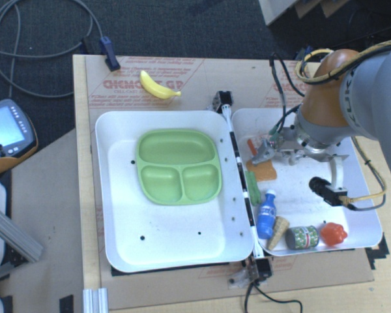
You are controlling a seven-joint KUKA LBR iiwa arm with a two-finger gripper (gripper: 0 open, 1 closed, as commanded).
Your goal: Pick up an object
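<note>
The right bin (362, 230) holds several small items. An orange-red stick (253, 145) and a flat orange-brown piece (264, 170) lie near its left wall. A thin green item (253, 189) lies against that wall. A blue bottle (267, 214), a tan cone (278, 230), a green can (303, 238) and a red fruit (333, 233) sit along the front. My gripper (274, 147) is low over the bin's upper left, right beside the orange-red stick and just above the orange-brown piece. I see nothing lifted by it.
A green divided plate (179, 165) lies in the left bin (117, 227). A yellow banana (158, 85) rests on the cardboard behind the bins. The grey arm with its orange band (332, 77) covers the right bin's back part, and a black cabled part (327, 191) hangs off the wrist.
</note>
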